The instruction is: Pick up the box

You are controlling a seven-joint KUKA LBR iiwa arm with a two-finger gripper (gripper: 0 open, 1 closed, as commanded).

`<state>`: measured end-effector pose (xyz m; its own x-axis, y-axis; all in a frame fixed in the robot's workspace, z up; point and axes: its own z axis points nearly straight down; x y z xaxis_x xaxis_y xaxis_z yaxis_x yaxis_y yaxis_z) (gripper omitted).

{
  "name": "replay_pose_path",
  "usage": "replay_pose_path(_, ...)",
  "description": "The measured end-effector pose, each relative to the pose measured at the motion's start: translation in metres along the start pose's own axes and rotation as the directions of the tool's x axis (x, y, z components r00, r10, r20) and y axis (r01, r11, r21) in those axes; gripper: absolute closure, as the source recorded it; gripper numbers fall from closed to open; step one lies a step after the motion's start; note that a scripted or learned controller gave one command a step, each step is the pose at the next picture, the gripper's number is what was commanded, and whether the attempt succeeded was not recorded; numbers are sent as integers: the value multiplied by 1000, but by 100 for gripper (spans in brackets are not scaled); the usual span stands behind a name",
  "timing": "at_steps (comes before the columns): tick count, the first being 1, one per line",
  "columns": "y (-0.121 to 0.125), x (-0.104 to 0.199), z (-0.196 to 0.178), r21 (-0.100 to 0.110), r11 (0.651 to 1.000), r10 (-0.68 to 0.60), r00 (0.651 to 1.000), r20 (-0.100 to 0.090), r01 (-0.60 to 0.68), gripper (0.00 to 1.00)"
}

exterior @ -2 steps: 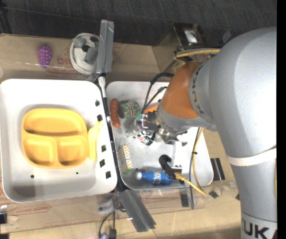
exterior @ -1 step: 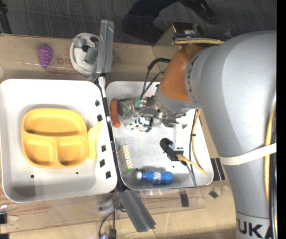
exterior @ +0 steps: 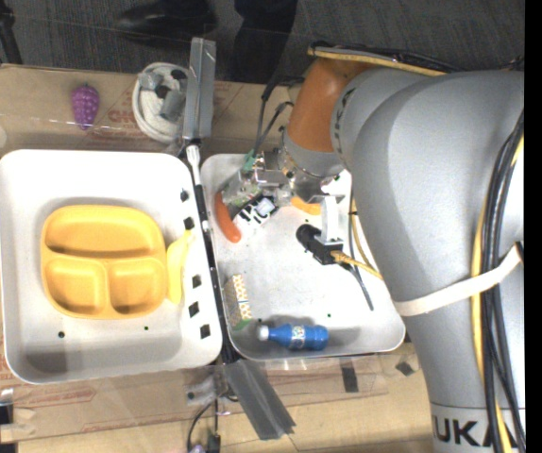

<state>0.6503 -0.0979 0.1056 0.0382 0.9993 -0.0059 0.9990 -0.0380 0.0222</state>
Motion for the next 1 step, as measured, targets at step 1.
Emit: replay_pose_path(1,-46,3,-2,-13,998,-69,998,-1,69,0)
